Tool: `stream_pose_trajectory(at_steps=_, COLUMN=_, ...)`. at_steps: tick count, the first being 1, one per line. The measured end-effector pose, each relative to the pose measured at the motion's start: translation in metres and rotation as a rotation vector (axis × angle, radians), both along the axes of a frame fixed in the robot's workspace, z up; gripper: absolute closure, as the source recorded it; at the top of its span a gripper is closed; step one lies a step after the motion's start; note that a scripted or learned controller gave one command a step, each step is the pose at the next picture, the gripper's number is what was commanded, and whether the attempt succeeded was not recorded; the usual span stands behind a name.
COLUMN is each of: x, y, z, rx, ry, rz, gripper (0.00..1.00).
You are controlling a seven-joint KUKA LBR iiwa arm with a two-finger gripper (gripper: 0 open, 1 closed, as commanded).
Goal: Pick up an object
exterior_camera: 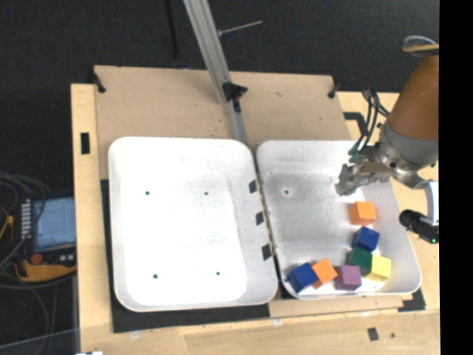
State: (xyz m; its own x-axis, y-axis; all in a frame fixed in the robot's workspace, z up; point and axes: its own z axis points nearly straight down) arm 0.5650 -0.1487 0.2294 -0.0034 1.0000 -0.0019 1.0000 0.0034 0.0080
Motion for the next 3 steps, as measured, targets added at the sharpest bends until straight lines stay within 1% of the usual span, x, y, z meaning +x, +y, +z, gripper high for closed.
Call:
stream_pose_trajectory(at_steps=1, x=0.002, y=-0.001, z=0.054, rx=0.001, ry=0.000, rz=0.001, gripper=1.00)
stream_pose_trajectory(at_steps=2, x=0.003, y=0.054, z=0.040, rx=0.001, ry=0.007, rz=0.002, gripper=1.00)
stream_pose_trajectory(at_steps=3, x=0.005, y=0.096, z=0.036, rx=0.001, ry=0.007, rz=0.001, gripper=1.00)
